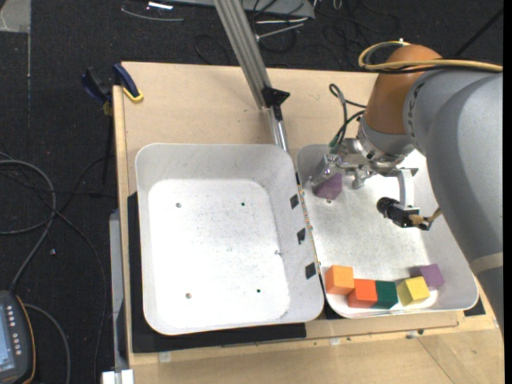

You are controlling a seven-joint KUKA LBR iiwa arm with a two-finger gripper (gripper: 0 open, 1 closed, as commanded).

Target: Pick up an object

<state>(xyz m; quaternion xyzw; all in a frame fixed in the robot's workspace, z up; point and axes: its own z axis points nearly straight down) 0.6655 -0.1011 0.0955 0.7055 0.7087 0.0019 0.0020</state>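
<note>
the grey arm with its orange band reaches in from the right, over the right bin. its gripper hangs low at the far left corner of that bin. a purple block sits right at the tips of the gripper, and it looks pinched between the two fingers, though the view is small and a bit blurry there.

five more blocks sit in a row along the near edge of the right bin. from left to right they are an orange block, a red block, a green block, a yellow block and a second purple block. they touch or nearly touch each other.

the left bin sits just beside the right one, and their edges meet in the middle. both bins rest on the wooden bench.
</note>
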